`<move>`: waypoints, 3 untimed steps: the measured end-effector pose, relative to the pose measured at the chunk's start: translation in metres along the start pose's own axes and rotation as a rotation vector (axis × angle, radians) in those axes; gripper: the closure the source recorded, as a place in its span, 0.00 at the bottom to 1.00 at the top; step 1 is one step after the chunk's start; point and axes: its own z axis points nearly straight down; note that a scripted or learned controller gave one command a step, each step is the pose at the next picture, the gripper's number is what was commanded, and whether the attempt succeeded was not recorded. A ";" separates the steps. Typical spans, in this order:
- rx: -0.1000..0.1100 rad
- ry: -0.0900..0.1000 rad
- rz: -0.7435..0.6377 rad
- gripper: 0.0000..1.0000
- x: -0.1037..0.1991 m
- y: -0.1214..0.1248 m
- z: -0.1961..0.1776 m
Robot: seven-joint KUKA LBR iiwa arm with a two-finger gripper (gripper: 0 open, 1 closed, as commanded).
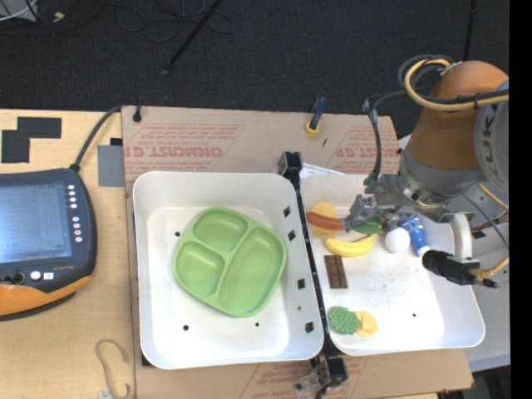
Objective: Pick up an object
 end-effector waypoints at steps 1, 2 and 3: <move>0.002 0.000 -0.001 1.00 0.060 0.005 0.005; 0.001 -0.001 -0.002 1.00 0.110 0.002 -0.001; 0.002 -0.002 0.001 1.00 0.114 -0.002 0.002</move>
